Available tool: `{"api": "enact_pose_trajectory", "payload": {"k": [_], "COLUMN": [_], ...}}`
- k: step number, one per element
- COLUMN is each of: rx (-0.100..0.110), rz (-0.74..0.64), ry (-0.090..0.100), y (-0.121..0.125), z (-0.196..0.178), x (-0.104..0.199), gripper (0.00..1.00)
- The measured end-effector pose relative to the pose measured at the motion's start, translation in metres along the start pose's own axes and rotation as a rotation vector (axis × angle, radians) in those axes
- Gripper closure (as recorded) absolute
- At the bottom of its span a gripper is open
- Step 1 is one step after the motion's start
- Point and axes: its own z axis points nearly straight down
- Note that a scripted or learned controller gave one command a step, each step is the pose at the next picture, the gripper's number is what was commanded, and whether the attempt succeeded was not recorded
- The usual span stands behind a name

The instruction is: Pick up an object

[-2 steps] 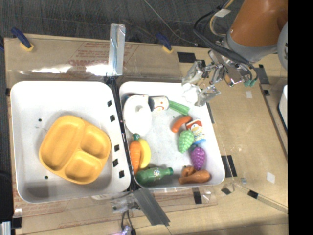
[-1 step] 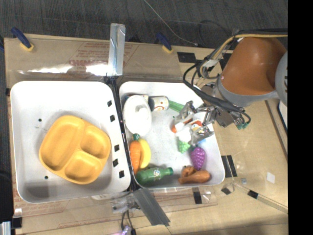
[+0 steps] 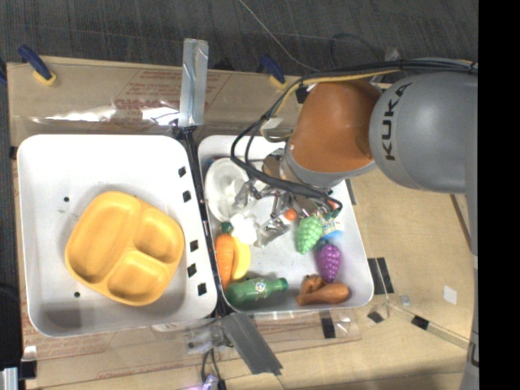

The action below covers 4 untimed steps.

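While the arm [image 3: 406, 128] reaches in from your right, its claw [image 3: 272, 210] sits low over the right bin [image 3: 363, 276], above the toys heaped there; you cannot tell how the claw stands. Below it you see a carrot [image 3: 225, 255] touching a banana [image 3: 242, 260], green grapes [image 3: 309, 234] just above purple grapes [image 3: 328, 260], a green bottle [image 3: 256, 289] and a brown piece [image 3: 323, 292] along the near wall. Your left bin [image 3: 41, 177] holds a yellow divided plate [image 3: 123, 246].
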Motion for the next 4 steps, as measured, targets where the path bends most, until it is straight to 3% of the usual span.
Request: {"api": "enact_pose_trajectory", "payload": {"k": [1,2,3,4], "rx": [0.009,0.007,0.015,0.005], "rz": [0.12,-0.094,-0.076,-0.188], "ry": [-0.009,-0.002,-0.011,-0.003], "y": [-0.007,-0.062,-0.108,-0.041], "z": [-0.057,-0.026,-0.131,-0.096], "x": [-0.074,-0.021,-0.04,-0.016], "gripper": [1.0,1.0,1.0,1.0]}}
